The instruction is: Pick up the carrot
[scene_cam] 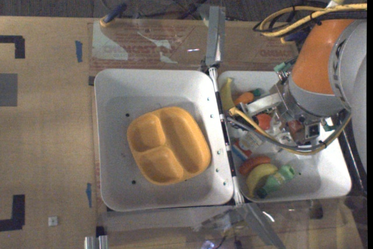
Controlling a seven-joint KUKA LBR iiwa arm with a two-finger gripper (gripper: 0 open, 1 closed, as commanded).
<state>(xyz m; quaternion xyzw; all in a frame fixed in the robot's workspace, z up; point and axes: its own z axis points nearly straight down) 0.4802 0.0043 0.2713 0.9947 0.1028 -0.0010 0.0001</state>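
While the grey KUKA arm with its orange band [317, 58] reaches in from the right, its wrist hangs low over the right-hand shallow white bin [329, 175] and covers much of that bin's middle. The 2-finger gripper [289, 125] sits somewhere under the wrist housing among cables, and I cannot tell how it stands or whether anything is in it.

Several small items crowd the right bin. An orange, tapered piece that is probably the carrot [245, 97] lies near the bin's upper left corner, just beside a curved yellow banana-shaped toy [227, 93] that rests against the left wall. A round red-orange piece [263, 121] lies just left of the wrist, partly behind a yellow cable loop [256, 125]. Toward the lower left of the bin, a red-orange oblong item [254, 163] touches a second yellow banana-shaped toy [260, 176], and a green block-like object [277, 179] lies against that banana's right end.

The left-hand shallow white bin [113, 102] holds 1 yellow-orange plastic plate with 3 compartments [169, 144], lying flat and turned at a slant near the centre. Both bins rest side by side on the light wooden bench [46, 125], which carries black and blue tape marks along its left part.
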